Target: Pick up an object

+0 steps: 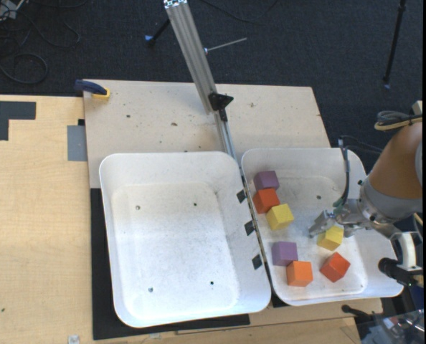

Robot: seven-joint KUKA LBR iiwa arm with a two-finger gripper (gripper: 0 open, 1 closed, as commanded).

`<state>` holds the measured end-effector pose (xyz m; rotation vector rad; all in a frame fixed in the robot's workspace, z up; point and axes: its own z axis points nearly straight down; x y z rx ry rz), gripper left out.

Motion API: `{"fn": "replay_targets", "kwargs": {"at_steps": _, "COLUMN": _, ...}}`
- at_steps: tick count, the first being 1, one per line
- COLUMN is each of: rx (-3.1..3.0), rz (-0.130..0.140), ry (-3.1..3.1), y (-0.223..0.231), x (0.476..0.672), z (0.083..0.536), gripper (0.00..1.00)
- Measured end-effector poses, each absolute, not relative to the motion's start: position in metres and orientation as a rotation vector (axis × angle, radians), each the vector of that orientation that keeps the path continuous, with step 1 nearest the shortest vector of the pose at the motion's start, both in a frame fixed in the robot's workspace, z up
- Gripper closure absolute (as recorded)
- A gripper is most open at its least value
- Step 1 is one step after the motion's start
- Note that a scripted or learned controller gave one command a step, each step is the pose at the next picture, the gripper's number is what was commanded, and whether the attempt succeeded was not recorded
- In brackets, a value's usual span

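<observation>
My gripper [330,226] is low in the right bin [308,162], near its right side, and stands open. A small yellow block [330,238] lies on the bin floor just below and between its fingertips, touching or nearly touching them. The other blocks in this bin are a purple block [266,180], an orange-red block [265,199] and a larger yellow block [280,216] by the left wall. Nearer the front lie a second purple block [284,252], an orange block [299,272] and a red block [335,266].
The left bin [171,165] sits beside the right one, with black clips [247,227] along their shared wall. A slanted aluminium bar [196,57] rises behind the bins. The arm's orange band [403,165] hangs over the right bin's right rim.
</observation>
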<state>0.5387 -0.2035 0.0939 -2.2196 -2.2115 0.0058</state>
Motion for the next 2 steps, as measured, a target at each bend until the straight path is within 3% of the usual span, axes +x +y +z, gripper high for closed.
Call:
{"fn": "replay_targets", "kwargs": {"at_steps": 1, "rx": -2.231, "rz": 0.003, "ry": -2.205, "y": -0.205, "x": 0.539, "z": 0.106, "gripper": 1.00}}
{"fn": "replay_targets", "kwargs": {"at_steps": 2, "rx": -2.226, "rz": -0.002, "ry": -2.221, "y": -0.207, "x": 0.540, "z": 0.170, "gripper": 1.00}}
